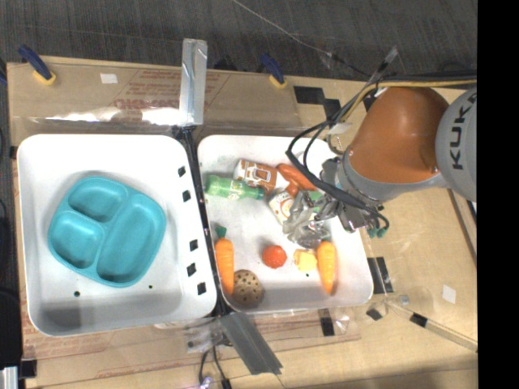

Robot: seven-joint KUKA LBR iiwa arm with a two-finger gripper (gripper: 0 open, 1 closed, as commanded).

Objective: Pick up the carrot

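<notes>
Orange and domed, the arm's wrist band [397, 136] fills our three o'clock. Below it the gripper [306, 225] hangs in the right bin [243, 146]; we cannot tell its jaws. One smooth tapered carrot [326, 264] lies just beside it, another [224, 258] at seven o'clock. A glossy teal tray [107, 229] sits in the left bin [32, 217].

Bright, even overhead light; soft shadows, mild glare, slightly grainy focus.

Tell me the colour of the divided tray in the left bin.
Teal tray, plain, seen in the camera view.
</notes>
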